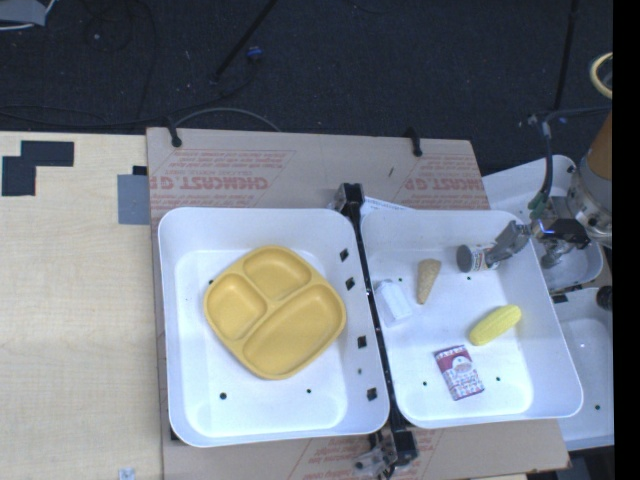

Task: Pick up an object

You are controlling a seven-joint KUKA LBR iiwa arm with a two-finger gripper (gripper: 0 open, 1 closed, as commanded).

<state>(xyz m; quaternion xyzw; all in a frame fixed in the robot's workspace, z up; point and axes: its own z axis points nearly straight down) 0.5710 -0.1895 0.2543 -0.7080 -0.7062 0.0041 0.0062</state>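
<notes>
cardboard sheet (300, 168) | red print, upside down, reads "CHEMCAST GP" (repeated) | red packet (458, 372) | label illegible

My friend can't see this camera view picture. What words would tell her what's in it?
Two shallow white bins sit side by side on a bench, seen from above. The left bin holds a yellow divided plate; the right bin holds a toy corn cob, a tan cone, a small red packet and a clear wrapper. The robot's gripper reaches in from the right.
</notes>
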